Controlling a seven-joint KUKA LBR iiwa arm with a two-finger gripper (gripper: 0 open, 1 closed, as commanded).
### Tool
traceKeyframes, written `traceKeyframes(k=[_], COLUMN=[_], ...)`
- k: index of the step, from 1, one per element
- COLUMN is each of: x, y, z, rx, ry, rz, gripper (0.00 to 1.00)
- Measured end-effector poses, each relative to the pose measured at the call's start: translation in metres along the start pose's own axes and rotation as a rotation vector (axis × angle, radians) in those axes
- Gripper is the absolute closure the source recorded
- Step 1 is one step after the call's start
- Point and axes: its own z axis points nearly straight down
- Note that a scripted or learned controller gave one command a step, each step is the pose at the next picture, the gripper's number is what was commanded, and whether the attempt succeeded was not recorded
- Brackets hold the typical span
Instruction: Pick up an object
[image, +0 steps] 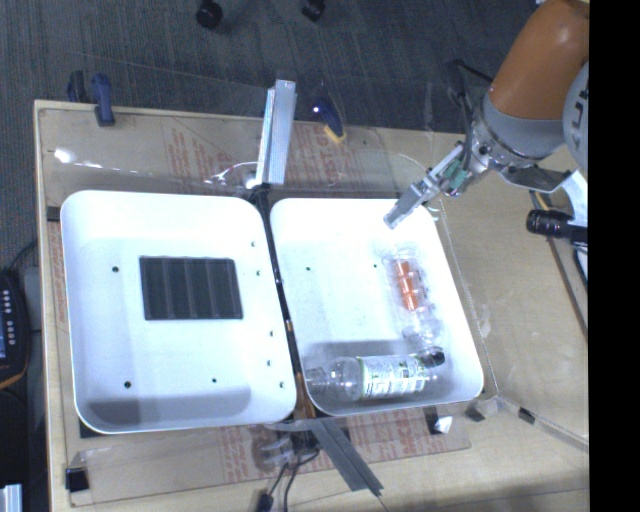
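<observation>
The camera view showed a left bin (70, 300) at the left of the frame, with a dark ribbed panel (191, 288) lying flat on its floor. To its right, a right bin (330, 250) held a clear bottle with an orange middle (410, 290) near its right wall and a larger clear bottle (375, 377) laid along its lower edge. The gripper (400, 212) was seen above the upper right corner of that bin, nothing being held; how far it was open could not be told.
</observation>
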Motion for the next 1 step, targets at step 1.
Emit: traceKeyframes(k=[1], x=[-0.0046], y=[-0.0269], z=[0.0773], rx=[0.000], ry=[0.000], rz=[-0.145], gripper=[0.00])
